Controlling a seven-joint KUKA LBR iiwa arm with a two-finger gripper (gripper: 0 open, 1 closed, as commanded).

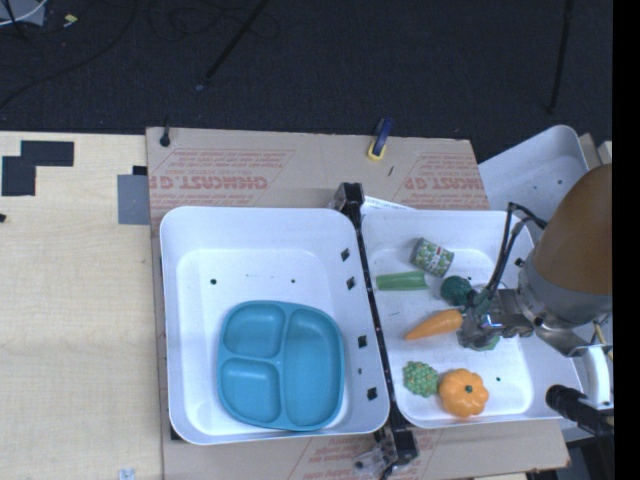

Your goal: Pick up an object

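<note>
The two-finger gripper [482, 330] sat low in the right white bin [510, 400], at the orange toy carrot's [436, 324] thick end; shadow blurred it, so I couldn't tell its grip.

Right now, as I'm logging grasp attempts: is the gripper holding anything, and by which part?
Cannot be told. The gripper is low in the right bin, at the carrot's thick end, but nothing is visible between its fingers.

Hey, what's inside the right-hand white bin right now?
A can, green stick, dark green ball, carrot, broccoli and orange pumpkin. The gripper hides whatever lies beneath it.
</note>
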